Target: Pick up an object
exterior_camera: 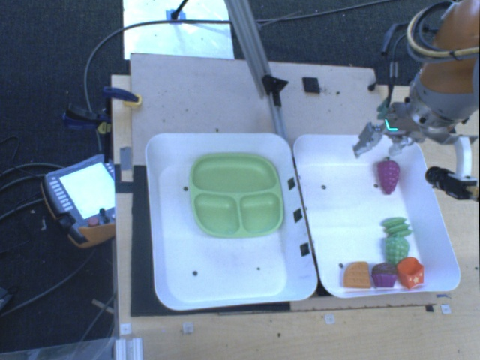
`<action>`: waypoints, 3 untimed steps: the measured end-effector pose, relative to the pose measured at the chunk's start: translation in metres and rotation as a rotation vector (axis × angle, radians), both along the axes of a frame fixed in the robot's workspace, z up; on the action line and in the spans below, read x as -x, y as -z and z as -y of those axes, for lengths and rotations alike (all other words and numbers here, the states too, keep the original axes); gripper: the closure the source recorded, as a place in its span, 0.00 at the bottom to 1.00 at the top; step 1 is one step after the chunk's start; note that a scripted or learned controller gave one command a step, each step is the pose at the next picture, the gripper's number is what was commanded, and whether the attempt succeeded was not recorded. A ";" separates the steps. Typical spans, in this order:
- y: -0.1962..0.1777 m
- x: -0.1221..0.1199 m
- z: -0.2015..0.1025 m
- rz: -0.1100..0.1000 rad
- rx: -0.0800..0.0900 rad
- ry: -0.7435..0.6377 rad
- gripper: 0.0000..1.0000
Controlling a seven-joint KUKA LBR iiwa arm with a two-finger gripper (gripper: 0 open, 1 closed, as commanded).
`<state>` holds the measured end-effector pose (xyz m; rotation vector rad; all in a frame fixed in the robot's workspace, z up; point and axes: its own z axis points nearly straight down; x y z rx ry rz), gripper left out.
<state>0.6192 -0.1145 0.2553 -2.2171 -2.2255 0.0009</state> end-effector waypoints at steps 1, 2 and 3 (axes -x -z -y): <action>-0.001 -0.001 0.000 0.003 0.000 0.000 0.00; 0.059 0.001 0.006 0.000 0.000 0.003 0.00; 0.119 0.005 0.010 0.000 0.000 0.003 0.00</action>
